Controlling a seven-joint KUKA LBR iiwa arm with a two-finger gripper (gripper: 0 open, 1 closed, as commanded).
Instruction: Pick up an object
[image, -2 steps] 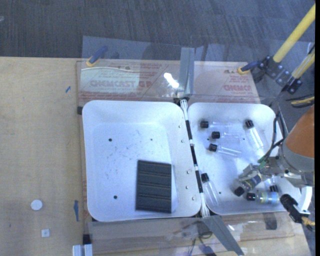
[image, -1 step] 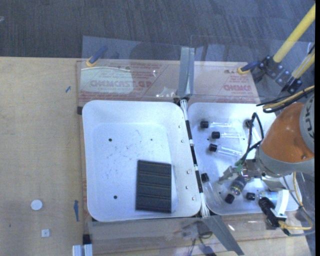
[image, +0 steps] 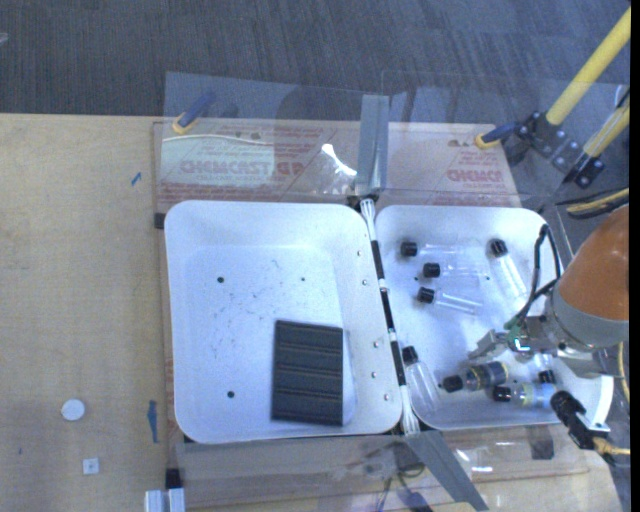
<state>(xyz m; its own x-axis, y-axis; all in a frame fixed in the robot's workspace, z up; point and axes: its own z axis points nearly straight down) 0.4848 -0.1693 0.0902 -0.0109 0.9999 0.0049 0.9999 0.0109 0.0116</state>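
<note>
on the pale wooden bench, two shallow white plastic bins side by side: left bin with a dark grey ribbed rectangular block lying flat near its front edge, right bin strewn with clear plastic vials with black caps. grey arm with orange band reaching in from the right, gripper low over the right bin's front corner, just above more capped vials; cannot tell how far open, nor whether anything sits between the fingers.

Red "CHEMCAST" print on left cardboard sheet; same print, partly cut off, on right sheet.
</note>
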